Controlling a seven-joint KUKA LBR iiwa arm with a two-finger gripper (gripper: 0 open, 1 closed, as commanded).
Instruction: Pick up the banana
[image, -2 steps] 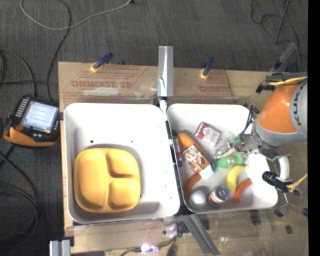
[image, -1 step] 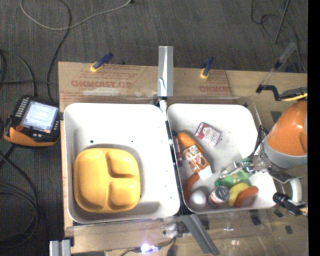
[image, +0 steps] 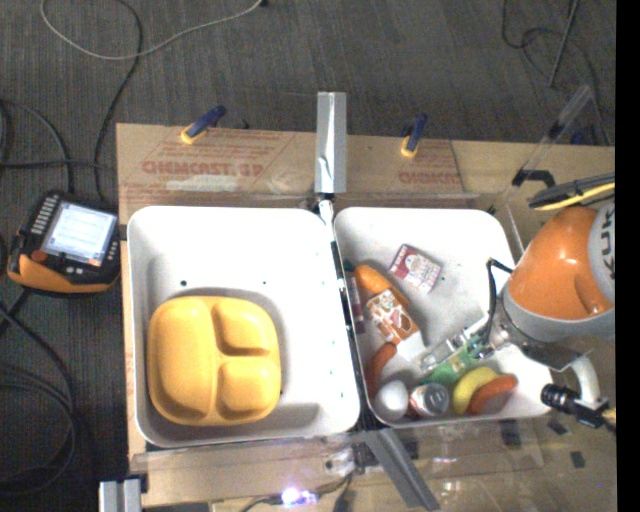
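Banana (image: 473, 386) lies in the right bin (image: 455, 222), near its front edge toward the front-right corner, packed into a cluster w/ other items. A red-orange piece (image: 496, 393) sits just beside it on the right, touching; a small can (image: 432, 400) just to its left, then a white egg-shaped thing (image: 392, 399) further left by the front-left corner.

Gripper (image: 462, 350) comes in from the bin's right side under the arm's orange band (image: 560, 270). It hovers just behind the banana's upper end, v. close, poss. touching, can't tell which. Can't tell if it's spread or closed; tips are lost in clutter & glare. Banana isn't visibly between anything.

Rest of right bin: orange bottle w/ label (image: 385, 303) along the left wall, small pink-white packet (image: 416, 267) nearer the back, well apart from banana.

Left bin (image: 200, 222) holds a yellow divided tray (image: 215, 358) toward its front-left corner. Both bins sit on the table (image: 250, 165), w/ clamps (image: 203, 122) at its back edge.
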